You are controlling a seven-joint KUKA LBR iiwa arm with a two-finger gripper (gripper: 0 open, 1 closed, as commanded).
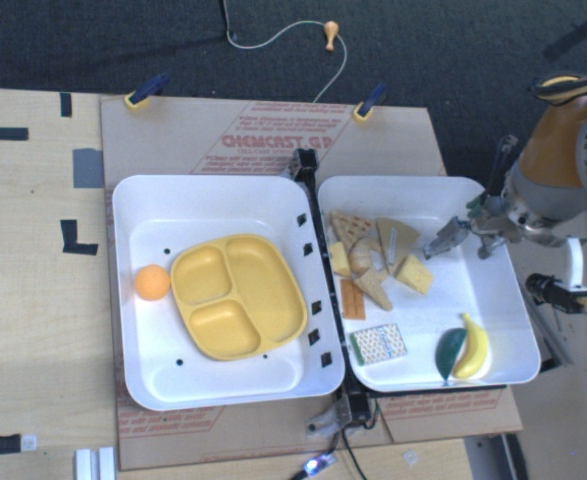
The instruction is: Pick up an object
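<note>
From above, I am hanging my gripper (451, 238) over the right bin (503, 313), fingers spread and pinching nothing. Beside them in that bin are lying tan blocks (373, 258), a patterned card (378, 343) and a banana (473, 348). The left bin (138, 298) is holding a yellow divided tray (238, 296) and an orange ball (152, 283).

A brown cardboard sheet (273, 138) with red print lies under both white bins, held at its far edge by two blue-and-yellow clamps (147, 90). Beyond it, a thin white cord (283, 33) curls over dark carpet. Black tape marks (1, 140) dot the pale wooden bench (33, 298) at left.
</note>
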